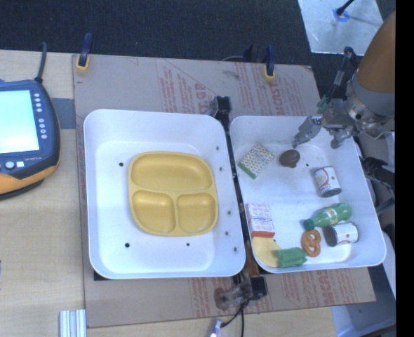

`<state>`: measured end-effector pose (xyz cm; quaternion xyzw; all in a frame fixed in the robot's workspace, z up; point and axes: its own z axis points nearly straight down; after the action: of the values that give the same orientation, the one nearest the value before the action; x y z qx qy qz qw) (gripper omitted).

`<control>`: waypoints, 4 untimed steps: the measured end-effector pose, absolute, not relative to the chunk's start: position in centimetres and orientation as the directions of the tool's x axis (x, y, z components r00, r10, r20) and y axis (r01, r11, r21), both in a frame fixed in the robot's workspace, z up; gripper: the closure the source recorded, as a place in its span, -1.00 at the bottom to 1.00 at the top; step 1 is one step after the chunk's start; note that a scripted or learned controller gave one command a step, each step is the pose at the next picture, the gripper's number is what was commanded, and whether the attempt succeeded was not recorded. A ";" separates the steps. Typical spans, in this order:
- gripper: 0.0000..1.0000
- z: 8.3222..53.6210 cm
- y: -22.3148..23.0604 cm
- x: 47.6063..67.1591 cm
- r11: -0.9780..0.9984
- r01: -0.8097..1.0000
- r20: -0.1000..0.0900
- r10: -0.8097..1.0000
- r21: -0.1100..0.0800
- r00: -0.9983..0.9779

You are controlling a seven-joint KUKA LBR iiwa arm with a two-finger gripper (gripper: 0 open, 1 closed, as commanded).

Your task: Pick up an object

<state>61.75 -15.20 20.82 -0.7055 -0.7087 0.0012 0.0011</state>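
White plastic left bin [109, 188] is occupied by a yellow three-compartment tray [172, 192]. The white right bin [291, 188] carries packets, a small can [326, 181], a green bottle [328, 215], a pretzel [311, 242]. The small brown rounded lump [289, 159] (likely light, firm) would be pinched across its middle. The gripper [322, 133] is seen spread open above it, nothing held.

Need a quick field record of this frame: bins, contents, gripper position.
left bin: holds a yellow divided tray
right bin: brown round object, patterned packet, small can, red-and-white box, green bottle, pretzel, green piece on yellow piece
gripper: above the right bin's far end, just right of the brown round object
held: nothing seen
left of bench: tablet
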 end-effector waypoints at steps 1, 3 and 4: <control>-1.00 13.9 -16.6 57.5 0.005 1.000 -0.001 1.000 -0.005 -0.005; -1.00 10.8 -19.4 58.7 0.015 1.000 -0.001 1.000 0.025 -0.015; -1.00 10.4 -21.1 66.1 0.004 1.000 -0.004 1.000 0.013 -0.004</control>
<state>66.12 -21.12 10.42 -0.7056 -0.7086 -0.0030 -0.0061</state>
